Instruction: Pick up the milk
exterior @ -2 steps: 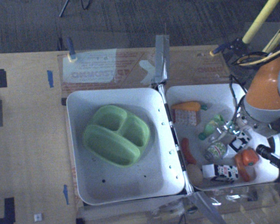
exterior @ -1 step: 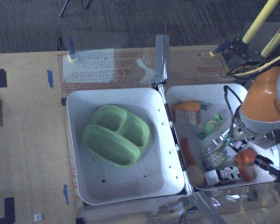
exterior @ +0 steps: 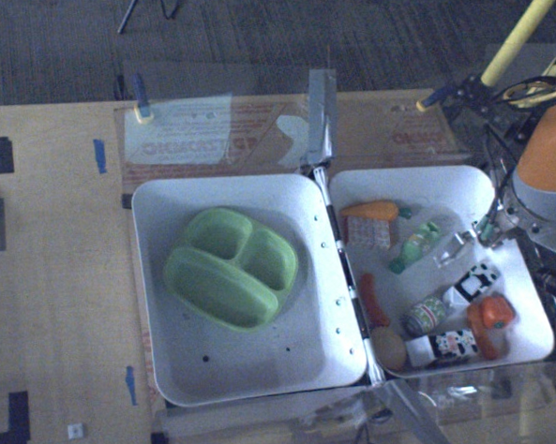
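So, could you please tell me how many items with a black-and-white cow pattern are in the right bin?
2: one milk bottle lying along the right bin's front wall, and a small carton further back, right of it. Others may be hidden under the clutter.

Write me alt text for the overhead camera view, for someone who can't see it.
Overhead view of two white bins: the robot's claw hangs over the right bin, above a cow-patterned milk carton amid toy food including a carrot, a green bottle and a cow-patterned milk bottle. The left bin holds a green divided plate.

Green divided plate (exterior: 230, 267) in left bin (exterior: 161, 299) — carrot (exterior: 370, 211), green bottle (exterior: 414, 246) in right.
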Robot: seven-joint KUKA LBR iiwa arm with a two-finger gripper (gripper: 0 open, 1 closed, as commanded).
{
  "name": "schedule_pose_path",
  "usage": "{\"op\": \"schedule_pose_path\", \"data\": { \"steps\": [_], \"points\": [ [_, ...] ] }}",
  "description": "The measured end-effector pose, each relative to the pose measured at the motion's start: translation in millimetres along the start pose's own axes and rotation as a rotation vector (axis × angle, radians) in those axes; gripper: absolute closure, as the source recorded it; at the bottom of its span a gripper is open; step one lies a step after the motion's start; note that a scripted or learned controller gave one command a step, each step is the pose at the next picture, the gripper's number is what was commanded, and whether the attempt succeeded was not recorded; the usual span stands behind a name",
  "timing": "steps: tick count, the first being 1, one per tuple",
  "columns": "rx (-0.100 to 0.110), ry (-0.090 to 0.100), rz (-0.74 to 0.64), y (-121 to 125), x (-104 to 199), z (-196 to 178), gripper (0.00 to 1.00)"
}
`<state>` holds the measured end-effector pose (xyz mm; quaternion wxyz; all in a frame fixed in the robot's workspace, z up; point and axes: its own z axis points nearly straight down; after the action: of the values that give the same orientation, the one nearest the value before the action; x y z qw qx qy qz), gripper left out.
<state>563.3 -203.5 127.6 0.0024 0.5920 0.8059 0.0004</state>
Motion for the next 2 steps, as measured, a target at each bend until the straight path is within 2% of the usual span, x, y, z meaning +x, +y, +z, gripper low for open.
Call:
{"op": "schedule_pose_path", "data": {
  "steps": [1,2],
  "points": [
    [-0.007,0.012,0.154,-19,-4,38,0.0],
    [-0.012,-0.003,0.155,-19,-9,27,1.0]
  ]
}}
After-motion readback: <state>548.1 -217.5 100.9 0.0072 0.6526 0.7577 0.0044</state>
